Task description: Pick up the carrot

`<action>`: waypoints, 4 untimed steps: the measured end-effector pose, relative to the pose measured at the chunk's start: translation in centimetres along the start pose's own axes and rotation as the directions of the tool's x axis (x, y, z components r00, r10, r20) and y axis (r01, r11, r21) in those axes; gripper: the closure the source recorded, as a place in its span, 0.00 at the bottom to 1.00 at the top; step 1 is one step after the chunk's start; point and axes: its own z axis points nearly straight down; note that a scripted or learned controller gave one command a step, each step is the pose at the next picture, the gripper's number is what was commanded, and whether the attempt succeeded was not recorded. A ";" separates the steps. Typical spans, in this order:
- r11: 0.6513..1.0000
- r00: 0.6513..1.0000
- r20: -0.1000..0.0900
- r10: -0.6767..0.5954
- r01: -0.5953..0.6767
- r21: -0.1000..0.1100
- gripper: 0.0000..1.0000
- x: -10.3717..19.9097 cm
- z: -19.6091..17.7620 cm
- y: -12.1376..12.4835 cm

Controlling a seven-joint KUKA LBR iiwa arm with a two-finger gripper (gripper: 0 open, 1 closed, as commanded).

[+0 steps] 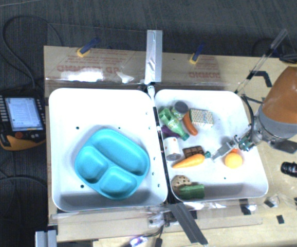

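Observation:
The carrot (pixel 188 161) is orange and lies on its side in the right bin (pixel 251 187), a little left of the bin's middle, with its tip pointing left. My gripper (pixel 229 149) hangs low over the bin just right of the carrot's thick end, close to it, and directly above a yellow-orange fruit (pixel 234 160). Nothing shows in the gripper's hold. The grey arm with its orange band (pixel 286 103) reaches in from the right edge.
Around the carrot lie a brown bar (pixel 193 151), a white can (pixel 172 147), a green bottle (pixel 169 118), a patterned box (pixel 202 117), a cookie (pixel 179 181) and a green vegetable (pixel 191 191). The left bin (pixel 66 112) holds a blue divided plate (pixel 112 161).

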 end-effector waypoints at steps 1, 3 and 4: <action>0.990 0.990 0.000 -0.144 0.144 -0.008 0.00 -3.1 8.6 -3.4; 0.702 0.702 -0.001 -0.712 0.712 -0.002 0.00 3.9 2.4 4.2; 0.902 0.902 0.001 -0.433 0.433 -0.002 0.00 -0.4 0.8 10.4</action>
